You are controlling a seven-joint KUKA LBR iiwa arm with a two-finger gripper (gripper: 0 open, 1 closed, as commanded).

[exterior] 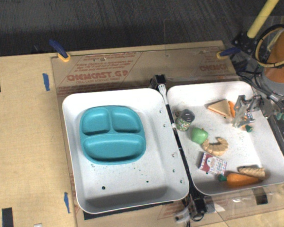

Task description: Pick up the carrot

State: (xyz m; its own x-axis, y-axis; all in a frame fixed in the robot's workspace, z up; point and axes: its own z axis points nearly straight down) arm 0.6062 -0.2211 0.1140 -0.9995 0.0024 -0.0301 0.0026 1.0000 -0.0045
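The carrot (240,179) is orange with a small green stub at its left end. It lies flat along the front wall of the right bin (275,145), just under a tan bread piece (251,171). My gripper (243,113) hangs low over the bin's far right part, well behind the carrot and apart from it. It sits beside a tan wedge (219,108) and a small orange piece (232,108). Nothing shows held in it.
The right bin also holds a small tin can (185,119), a green lump (199,135), a curled pastry (216,145) and a red-and-white packet (213,164). A teal divided plate (112,134) lies in the left bin (78,156). The arm's orange band (280,67) is at the right.
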